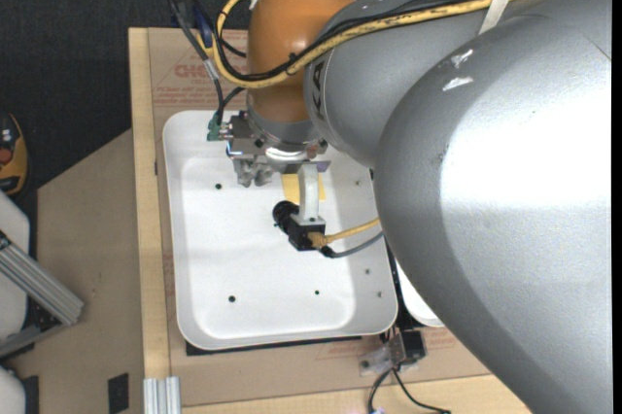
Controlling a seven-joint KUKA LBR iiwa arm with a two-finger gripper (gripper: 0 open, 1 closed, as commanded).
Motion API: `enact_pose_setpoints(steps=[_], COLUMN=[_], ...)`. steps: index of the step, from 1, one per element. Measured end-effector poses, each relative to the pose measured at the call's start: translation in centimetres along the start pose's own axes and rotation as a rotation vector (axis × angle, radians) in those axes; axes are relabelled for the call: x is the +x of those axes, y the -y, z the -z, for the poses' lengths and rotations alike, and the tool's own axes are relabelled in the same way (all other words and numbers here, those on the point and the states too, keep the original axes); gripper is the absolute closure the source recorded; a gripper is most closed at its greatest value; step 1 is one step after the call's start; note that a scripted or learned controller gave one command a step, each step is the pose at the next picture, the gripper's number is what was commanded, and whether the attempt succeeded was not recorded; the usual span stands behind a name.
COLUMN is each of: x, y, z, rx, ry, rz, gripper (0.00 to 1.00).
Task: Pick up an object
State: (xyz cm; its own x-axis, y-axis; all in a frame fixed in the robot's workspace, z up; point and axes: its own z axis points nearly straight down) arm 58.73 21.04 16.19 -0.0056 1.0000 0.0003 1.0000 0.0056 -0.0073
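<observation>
Dark carpet surrounds a tan bench (146,208) that carries a shallow white bin (262,305) on its left side, while the rim of a second white bin (420,310) peeks out just beside it at the lower right. Across most of the right half sweeps the grey arm (486,169), so large in the foreground that it hides nearly all of that second bin and the near right corner of the first. Its orange band (292,33) sits above the wrist, wrapped by yellow and black cables (224,43) that loop over the top left. Below the band the gripper (260,171) hangs low over the upper middle of the left bin, its metal fingers pointing down at the floor of the bin; whether the jaws are open or closed cannot be told, since the wrist blocks them. Just beside the gripper, a small yellow object (292,184) lies on the bin floor, partly covered by a pale bracket and a black fitting (294,225) with a thin yellow cable running right.
</observation>
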Motion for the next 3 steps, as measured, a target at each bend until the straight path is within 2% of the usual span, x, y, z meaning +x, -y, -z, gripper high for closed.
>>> enact_pose_setpoints(steps=[1, 2, 3], x=[1.5, 1.4, -1.0], y=[-4.1, 1.6, 5.3], z=[11.8, 9.7, 8.2], rx=[-0.023, 0.0, -0.001], ry=[-0.005, 0.001, 0.002], rz=[-0.003, -0.004, -0.008], gripper=[1.0, 1.0, 1.0])
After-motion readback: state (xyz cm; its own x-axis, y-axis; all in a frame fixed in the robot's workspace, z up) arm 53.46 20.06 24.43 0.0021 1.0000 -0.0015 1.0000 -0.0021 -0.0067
